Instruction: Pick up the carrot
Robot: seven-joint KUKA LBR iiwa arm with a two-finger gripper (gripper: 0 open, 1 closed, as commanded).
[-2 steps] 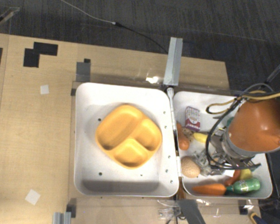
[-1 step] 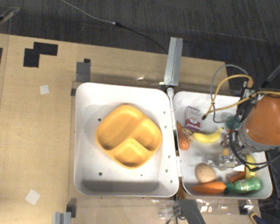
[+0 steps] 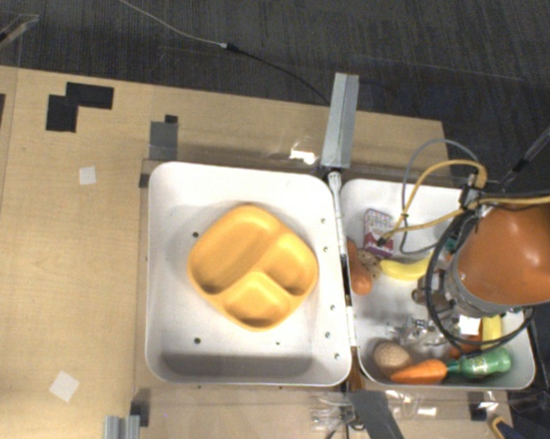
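Since the carrot [image 3: 420,370] lies at the near edge of the right bin [image 3: 525,377], with its thick end toward a brown round thing [image 3: 389,354] and its thin end toward a green vegetable [image 3: 480,365], there is little free room around it. It looks to touch both neighbours, though I cannot be certain. I judge it light, stiff and rather smooth (probably a plastic toy), so it will not bend, but it could roll or slip out from a grasp at the tapered end. The better place to hold it is across the middle, where it is thicker.

The gripper [image 3: 429,330] hangs just above and behind the carrot, under the orange band [image 3: 516,259] of the arm. Whether it is spread or closed I cannot tell, and nothing is seen held in it.

By count: one carrot, one banana [image 3: 405,268], one green vegetable, one brown thing, one reddish piece [image 3: 360,282] by the divider, two bins, and one yellow plate [image 3: 253,265] in the left bin [image 3: 159,328].
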